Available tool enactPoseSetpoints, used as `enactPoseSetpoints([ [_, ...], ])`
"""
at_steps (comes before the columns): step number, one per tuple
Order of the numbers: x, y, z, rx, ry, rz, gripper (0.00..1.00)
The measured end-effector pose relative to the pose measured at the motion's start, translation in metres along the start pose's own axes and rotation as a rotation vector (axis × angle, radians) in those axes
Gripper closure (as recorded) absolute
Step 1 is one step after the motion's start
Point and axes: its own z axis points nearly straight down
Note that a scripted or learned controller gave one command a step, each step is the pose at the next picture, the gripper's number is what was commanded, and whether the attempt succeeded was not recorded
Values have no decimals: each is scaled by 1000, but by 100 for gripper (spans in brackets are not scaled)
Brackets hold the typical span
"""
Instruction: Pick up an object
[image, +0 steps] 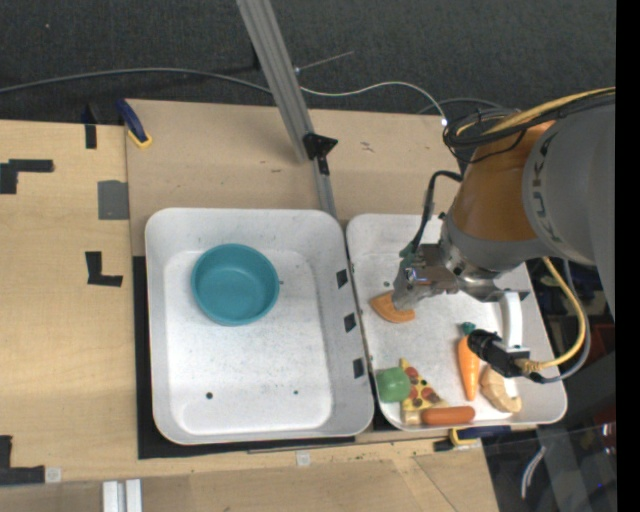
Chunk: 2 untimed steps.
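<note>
The small orange wedge-shaped toy piece (393, 309) lies on the floor of the right-hand shallow white bin (380, 240), toward nine o'clock of that bin, close to the wall it shares with its neighbour. The metal-grey two-finger gripper (408, 291) sits directly over the wedge's one-o'clock edge, seemingly touching or just above it; whether the claw is open or closed cannot be told from this slanted view. The grey arm with its orange band (495, 195) reaches in from three o'clock and covers the upper right of that bin. Toward five o'clock of the same bin lie an orange carrot-shaped toy (468, 369), pointed end down, and just beside it a pale tan bread-like piece (499, 391). Along the six-o'clock wall are a green rounded toy (393, 384), a small yellow block with red spots (416, 391) touching it, and a red sausage-shaped toy (448, 415) lying flat. In the left-hand shallow white bin (170, 330), well apart from the gripper, a round teal plastic bowl (235, 284) stands upright toward ten o'clock.
</note>
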Motion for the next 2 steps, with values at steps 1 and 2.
enactPoseSetpoints([
  [1, 53, 11, 6, 0, 0, 0, 100],
  [2, 97, 24, -3, -1, 0, 0, 100],
])
